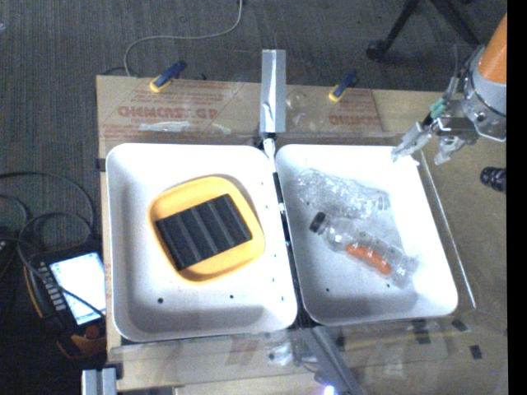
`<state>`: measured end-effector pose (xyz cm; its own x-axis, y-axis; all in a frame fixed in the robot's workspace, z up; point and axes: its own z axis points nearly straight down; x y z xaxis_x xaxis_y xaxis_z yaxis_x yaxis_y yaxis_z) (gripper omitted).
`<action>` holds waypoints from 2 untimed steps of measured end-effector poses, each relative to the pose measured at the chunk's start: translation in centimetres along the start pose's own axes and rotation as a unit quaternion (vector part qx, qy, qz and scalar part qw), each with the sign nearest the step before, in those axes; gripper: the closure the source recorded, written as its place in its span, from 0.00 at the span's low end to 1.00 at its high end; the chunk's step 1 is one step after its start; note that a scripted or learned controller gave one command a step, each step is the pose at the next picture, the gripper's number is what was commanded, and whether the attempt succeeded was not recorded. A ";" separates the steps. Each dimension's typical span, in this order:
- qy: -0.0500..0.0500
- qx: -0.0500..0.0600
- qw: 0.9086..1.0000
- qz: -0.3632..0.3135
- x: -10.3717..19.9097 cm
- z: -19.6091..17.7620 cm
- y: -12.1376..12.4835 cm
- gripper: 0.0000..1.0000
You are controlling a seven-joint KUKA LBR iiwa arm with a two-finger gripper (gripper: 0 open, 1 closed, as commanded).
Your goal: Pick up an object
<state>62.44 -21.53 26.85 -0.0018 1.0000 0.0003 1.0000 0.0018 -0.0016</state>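
In the right bin (436, 299) a clear plastic bottle (366, 251) lies on its side, with a black cap at its upper left and something orange inside. Just above it sits a crumpled clear plastic wrapper (339, 191). The left bin (132, 303) holds a yellow tray with a black ridged insert (207, 229). My gripper (426, 145) hangs over the right bin's far right corner, well up and right of the bottle. It is open, its fingers spread with nothing between them.
A metal divider post (272, 89) stands behind the seam between the bins. Two blue-and-yellow clamps (167, 76) pin the cardboard backing at the far edge. A tablet and cables (74, 282) lie on the floor to the left.
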 end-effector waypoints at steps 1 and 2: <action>-0.001 0.000 0.999 -0.042 2.0 8.0 -2.6 0.00; -0.002 0.000 0.998 -0.067 1.7 6.2 -4.6 0.00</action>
<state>57.83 -19.84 20.64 -0.1350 0.9908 -0.0026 0.9908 0.1350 -0.0009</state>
